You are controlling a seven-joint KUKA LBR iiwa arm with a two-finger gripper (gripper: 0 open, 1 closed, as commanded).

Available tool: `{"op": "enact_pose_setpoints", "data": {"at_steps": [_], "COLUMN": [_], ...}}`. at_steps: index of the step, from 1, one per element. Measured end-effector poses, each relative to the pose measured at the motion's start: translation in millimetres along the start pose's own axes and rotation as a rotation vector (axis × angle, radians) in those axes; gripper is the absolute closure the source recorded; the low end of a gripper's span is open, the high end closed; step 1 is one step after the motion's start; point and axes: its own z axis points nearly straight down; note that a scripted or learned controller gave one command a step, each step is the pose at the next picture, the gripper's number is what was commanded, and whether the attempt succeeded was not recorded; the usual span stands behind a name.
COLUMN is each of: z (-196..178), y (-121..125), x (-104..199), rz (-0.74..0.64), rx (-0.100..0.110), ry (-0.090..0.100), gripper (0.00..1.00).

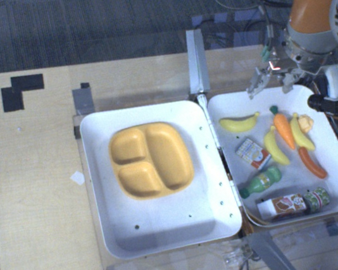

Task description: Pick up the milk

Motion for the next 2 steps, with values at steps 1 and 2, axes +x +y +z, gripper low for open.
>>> {"op": "enact_pose_setpoints", "data": {"at_steps": [1,2], "z": [66.4,-11.3], "y": [-1.7,-27.4], "x": [13.3,60.2], "rz": [0.087,0.203], "rx": [0.001,-0.001], "ry": [0.0,0.001], "gripper": [0.0,0.0]}}
